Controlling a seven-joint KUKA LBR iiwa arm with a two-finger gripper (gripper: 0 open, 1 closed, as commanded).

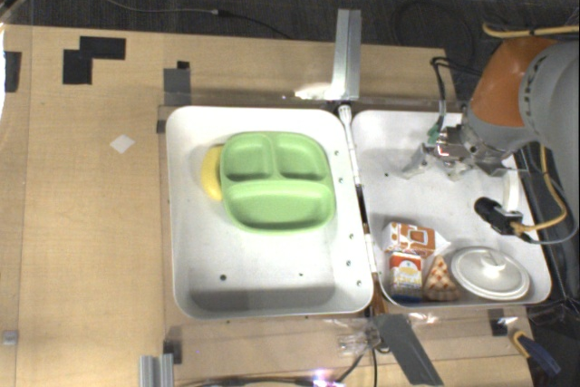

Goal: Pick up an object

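Gripper (pixel 437 166) hovers over bare floor at the back of the right bin (pixel 390 136). The jaws look spread, with nothing between them. No object is held yet.

The likeliest pick, I judge, is the snack carton (pixel 409 260). It lies flat at the front of the right bin, close to the wall shared with the left bin (pixel 199 272) and well apart from the gripper. Its long axis runs back to front, roughly parallel to that wall, with one short end toward the gripper. The printed face is up. I can't tell which end is the top.

Risks:
- If the jaws shut where they are now, they grab air.
- The carton hugs the wall, so a finger coming down on that side could hit the rim.
- A small patterned packet (pixel 441 280) touches the carton on the other side, and the silver lid (pixel 489 274) sits just beside that. A sloppy descent could nudge them or pinch two things at once.
- Closing along the long axis would probably be too wide, so the jaws should go across the short side.

The green plate (pixel 275 179) in the left bin covers part of a yellow thing (pixel 210 173). The plate is broad and looks hard to pinch.
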